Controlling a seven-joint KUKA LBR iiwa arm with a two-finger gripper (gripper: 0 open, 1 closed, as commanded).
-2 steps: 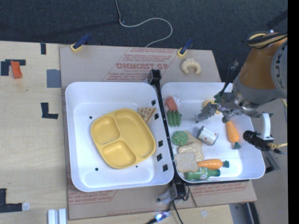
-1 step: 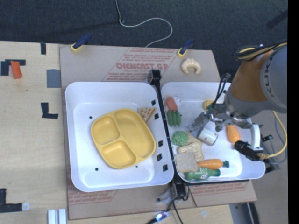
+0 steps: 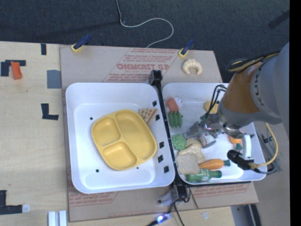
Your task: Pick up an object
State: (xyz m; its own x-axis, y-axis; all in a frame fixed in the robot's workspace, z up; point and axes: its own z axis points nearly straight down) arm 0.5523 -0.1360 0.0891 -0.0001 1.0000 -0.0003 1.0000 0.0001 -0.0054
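Observation:
My gripper [image 3: 200, 134] hangs low in the middle of the right bin [image 3: 197, 92], its two grey fingers spread apart with nothing between them. Just left of it lies a flat green leaf toy [image 3: 178, 141]. Directly below it sits a tan bread slice [image 3: 189, 161], with an orange carrot [image 3: 211, 164] to the right and a green bottle-like toy [image 3: 204, 175] by the front wall. Farther up the bin's left side are a ridged green toy [image 3: 175, 120] and a pink-red toy [image 3: 172, 103]. The orange-banded wrist hides part of the bin's right side.
The left bin [image 3: 80, 107] holds a yellow divided plate [image 3: 123, 139] and a tan waffle-like piece [image 3: 147, 113] near the shared wall. A croissant toy [image 3: 192, 67] lies on the cardboard behind the right bin. A yellow toy [image 3: 209, 106] and a small orange toy [image 3: 235, 138] flank the wrist.

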